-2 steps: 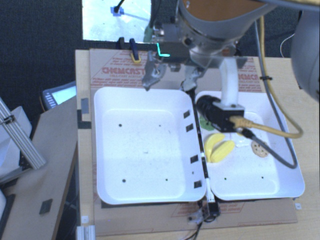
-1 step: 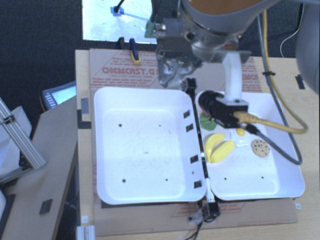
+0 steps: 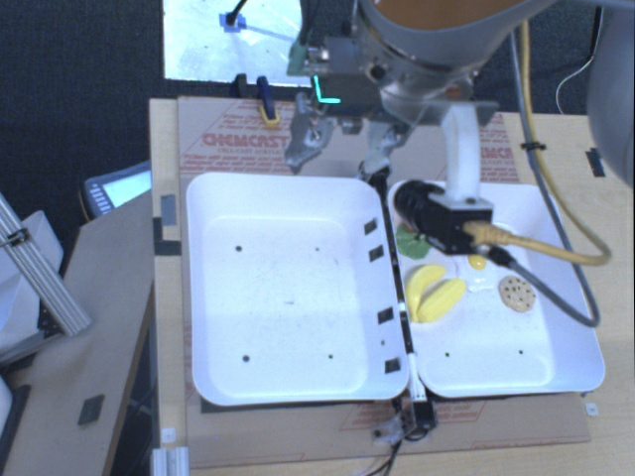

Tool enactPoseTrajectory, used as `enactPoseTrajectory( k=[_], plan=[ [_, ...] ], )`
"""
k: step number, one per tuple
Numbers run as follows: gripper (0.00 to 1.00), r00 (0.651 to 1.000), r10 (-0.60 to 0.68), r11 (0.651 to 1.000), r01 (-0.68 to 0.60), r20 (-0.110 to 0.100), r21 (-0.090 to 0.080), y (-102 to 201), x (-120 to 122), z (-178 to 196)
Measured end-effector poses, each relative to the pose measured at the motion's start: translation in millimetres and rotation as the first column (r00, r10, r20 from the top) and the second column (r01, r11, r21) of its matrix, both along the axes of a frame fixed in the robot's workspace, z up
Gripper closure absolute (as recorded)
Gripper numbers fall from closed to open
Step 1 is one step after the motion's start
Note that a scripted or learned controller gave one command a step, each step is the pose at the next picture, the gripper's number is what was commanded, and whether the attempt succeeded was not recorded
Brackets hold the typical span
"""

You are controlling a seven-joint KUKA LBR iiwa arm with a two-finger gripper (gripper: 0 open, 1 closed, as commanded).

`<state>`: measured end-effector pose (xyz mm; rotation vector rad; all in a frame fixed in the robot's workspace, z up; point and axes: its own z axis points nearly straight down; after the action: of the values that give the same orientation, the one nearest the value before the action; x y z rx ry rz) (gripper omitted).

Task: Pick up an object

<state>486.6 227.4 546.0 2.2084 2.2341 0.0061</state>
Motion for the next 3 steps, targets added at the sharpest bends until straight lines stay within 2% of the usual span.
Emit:
enactPoseTrajectory(
  k=[1, 2, 3],
  plan=[
    [1.0, 1.0, 0.004, 1.0, -0.004, 0.003, 0.002, 0, 0, 11],
    [0.0, 1.0, 0.007, 1.0, -0.007, 0.002, 0.001, 0, 0, 11],
    [1.0, 1.0, 0.01, 1.0, -0.01, 0.004, 0.003, 0, 1, 22]
  ],
)
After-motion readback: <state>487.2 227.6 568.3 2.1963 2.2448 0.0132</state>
